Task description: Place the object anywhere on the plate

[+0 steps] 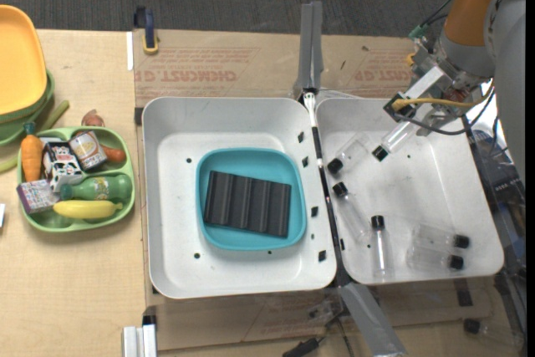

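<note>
The gripper (pixel 410 124) hangs over the right bin (pixel 489 217), toward its 1 o'clock corner. Its fingers pinch the bottom end of a vial (pixel 393 140), which slants down toward 8 o'clock with its black cap lowest. The vial looks clear of the bin floor, though the slanted view makes that hard to confirm.

The plate (pixel 211 180) sits in the middle of the left bin (pixel 163 180), at about 8 o'clock from the gripper. A dark ribbed block (pixel 248 202) covers most of its centre, leaving bare teal mainly along the rim.

The vial is probably a light, rigid tube of clear plastic or glass. Its smooth, round wall is likely slippery, and a hold so close to one end lets it pivot or slide out during a fast swing. A grip across the middle of the tube, or just behind the cap, would be steadier. If it is glass, it should be lowered close to the plate rather than dropped. Being round, it may roll off the block's ridges, so a groove or the bare rim at 9 o'clock seems safer.

Loose vials (pixel 378 240) lie in the right bin from 9 to 5 o'clock.
</note>
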Controlling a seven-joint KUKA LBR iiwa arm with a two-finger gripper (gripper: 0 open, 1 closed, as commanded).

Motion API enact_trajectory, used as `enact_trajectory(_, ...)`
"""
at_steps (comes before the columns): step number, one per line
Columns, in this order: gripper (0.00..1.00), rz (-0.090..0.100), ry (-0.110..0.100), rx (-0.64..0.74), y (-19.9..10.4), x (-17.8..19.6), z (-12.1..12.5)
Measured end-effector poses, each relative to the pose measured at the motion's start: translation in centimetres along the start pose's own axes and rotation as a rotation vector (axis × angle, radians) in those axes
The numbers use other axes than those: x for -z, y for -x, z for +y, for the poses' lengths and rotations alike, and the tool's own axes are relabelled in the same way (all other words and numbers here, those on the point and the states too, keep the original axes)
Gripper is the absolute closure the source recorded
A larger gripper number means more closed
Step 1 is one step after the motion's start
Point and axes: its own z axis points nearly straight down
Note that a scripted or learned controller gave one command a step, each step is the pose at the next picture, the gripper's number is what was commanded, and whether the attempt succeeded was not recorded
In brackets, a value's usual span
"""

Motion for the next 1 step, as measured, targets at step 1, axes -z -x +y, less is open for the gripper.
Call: enact_trajectory(1,0.00,0.000,0.000,-0.001,0.01,0.01,0.02)
